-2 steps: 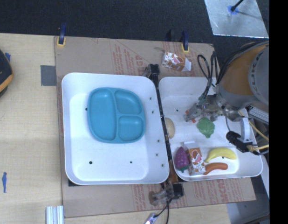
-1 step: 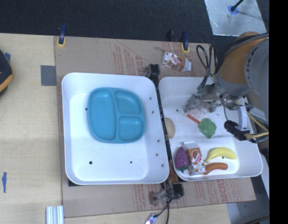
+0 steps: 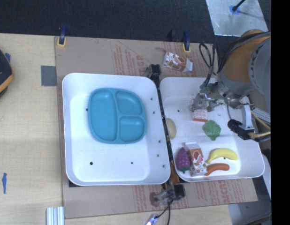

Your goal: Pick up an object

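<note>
Bench bins (image 3: 74, 125): blue plate (image 3: 118, 115), perhaps toys (image 3: 208, 156)

Lab bench (image 3: 27, 125): clamped cardboard (image 3: 112, 55), bins (image 3: 79, 172).

A pale wooden bench (image 3: 27, 139) bears a brown cardboard sheet (image 3: 112, 55), with dark carpet (image 3: 98, 6) behind.

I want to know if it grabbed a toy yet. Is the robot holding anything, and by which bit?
It cannot be told. The pincer is low in the right bin, just above a small packet, but no grip shows.
</note>
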`<state>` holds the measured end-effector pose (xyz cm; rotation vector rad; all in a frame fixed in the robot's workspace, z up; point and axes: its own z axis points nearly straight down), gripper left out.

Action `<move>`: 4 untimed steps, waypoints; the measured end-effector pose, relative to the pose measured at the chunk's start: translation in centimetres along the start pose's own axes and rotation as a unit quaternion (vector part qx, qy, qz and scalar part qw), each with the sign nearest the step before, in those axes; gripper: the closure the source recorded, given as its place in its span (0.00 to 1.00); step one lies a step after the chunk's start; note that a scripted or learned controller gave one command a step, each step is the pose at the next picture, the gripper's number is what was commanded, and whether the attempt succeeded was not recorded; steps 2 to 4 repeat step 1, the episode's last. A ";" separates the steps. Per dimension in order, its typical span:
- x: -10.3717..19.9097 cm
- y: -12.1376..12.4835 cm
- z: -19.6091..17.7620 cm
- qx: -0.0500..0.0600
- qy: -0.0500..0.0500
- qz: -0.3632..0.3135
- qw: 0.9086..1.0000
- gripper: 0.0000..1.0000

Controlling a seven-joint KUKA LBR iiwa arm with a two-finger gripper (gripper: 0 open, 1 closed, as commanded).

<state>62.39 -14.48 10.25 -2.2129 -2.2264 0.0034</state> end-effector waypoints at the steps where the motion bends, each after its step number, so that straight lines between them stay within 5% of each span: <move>1: 4.6 -2.7 -4.5 0.000 0.000 0.000 1.000 1.00; 4: 4.6 -2.7 -4.5 0.000 0.000 0.000 1.000 1.00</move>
